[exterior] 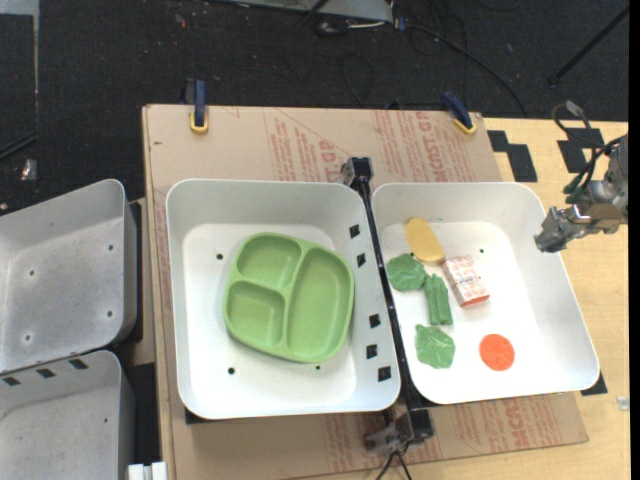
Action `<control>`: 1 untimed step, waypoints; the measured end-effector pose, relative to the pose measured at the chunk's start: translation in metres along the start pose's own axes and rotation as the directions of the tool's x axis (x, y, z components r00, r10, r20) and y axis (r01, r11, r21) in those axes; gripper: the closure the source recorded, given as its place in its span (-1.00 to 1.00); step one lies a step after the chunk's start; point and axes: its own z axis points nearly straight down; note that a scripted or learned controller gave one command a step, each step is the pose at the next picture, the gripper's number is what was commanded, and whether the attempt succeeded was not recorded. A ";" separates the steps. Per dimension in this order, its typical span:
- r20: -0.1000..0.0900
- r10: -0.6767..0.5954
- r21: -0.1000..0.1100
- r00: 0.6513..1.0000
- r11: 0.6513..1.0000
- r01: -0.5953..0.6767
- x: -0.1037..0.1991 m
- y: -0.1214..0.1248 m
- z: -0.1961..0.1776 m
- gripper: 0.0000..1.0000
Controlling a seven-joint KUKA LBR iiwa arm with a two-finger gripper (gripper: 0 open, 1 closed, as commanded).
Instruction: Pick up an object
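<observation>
Hovering over the right bin's [560, 308] rim at about two o'clock, the end effector [556, 230] is seen with nothing visibly held; whether it is open or closed cannot be told. Inside that bin, a yellow piece [424, 239] is placed at twelve o'clock, a small red-and-white box [466, 280] at centre, green pieces [428, 308] at nine, and an orange disc [497, 352] at five. A green divided plate [290, 296] is seated centrally in the left bin [190, 268].
</observation>
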 end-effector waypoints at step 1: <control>-0.003 -0.003 0.004 1.000 1.000 0.003 0.047 0.008 -0.003 1.00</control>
